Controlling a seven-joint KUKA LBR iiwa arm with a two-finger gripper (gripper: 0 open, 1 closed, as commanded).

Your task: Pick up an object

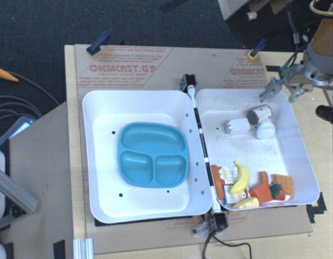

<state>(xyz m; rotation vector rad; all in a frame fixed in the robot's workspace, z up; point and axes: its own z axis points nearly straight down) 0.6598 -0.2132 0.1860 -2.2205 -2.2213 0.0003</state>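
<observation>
My gripper hovers over the far right corner of the right bin. Its two fingers are spread apart, open, with nothing between them. Just below it lie a grey and white cylinder, a white bottle-like piece and a white lump. At the bin's near edge sit a yellow banana, a red and white packet, an orange block, a waffle-like square and a pale yellow wedge.
The left bin holds a blue divided plate. Black clamps join the bins at the far and near ends. Blue clips pin the cardboard base at the back. Cables lie on the floor at left.
</observation>
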